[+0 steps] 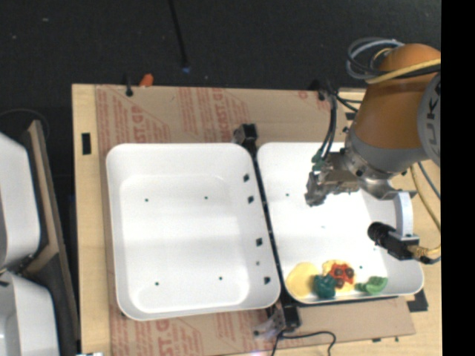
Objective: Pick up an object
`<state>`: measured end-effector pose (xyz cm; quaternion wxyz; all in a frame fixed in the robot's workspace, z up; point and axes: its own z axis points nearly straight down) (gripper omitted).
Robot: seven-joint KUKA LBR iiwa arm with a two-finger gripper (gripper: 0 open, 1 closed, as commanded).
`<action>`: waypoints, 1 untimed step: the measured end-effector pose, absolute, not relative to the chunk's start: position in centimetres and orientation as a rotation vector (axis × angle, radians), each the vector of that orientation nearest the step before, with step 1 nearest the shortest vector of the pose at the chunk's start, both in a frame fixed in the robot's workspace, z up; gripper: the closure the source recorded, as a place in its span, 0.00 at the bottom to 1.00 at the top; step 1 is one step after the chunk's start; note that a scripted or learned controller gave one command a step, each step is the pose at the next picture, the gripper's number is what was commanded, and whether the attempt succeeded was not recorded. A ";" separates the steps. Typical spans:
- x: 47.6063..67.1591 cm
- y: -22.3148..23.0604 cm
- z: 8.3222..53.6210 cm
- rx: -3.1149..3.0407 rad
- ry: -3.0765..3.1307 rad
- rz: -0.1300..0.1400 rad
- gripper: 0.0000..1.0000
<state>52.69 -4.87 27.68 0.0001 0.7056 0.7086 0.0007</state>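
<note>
Overhead view of my bench with two white bins side by side. My gripper hangs over the upper middle of the right bin, pointing down and toward the divider between the bins. I see nothing between its tips, and at this angle I cannot tell how they are set, so I report that as unknown. I judge the pick as not yet done: no object is lifted, and every candidate lies on the bin floor.

The objects cluster well below and slightly to the right of the gripper, along the near wall of the same bin. Counted, as far as the blur allows: one pale yellow flat piece, nearest the gripper's side of the cluster; one teal lump touching it; one red-and-orange object just beside the teal one; one small green piece farthest to the right. That makes four, though the red and orange may be two things pressed together.

The left bin sits across the divider from the gripper. What I judge is left: travel to the cluster, descent, closing, lift.
</note>
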 end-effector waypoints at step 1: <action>53.0 1.0 27.4 2.216 2.227 0.001 1.00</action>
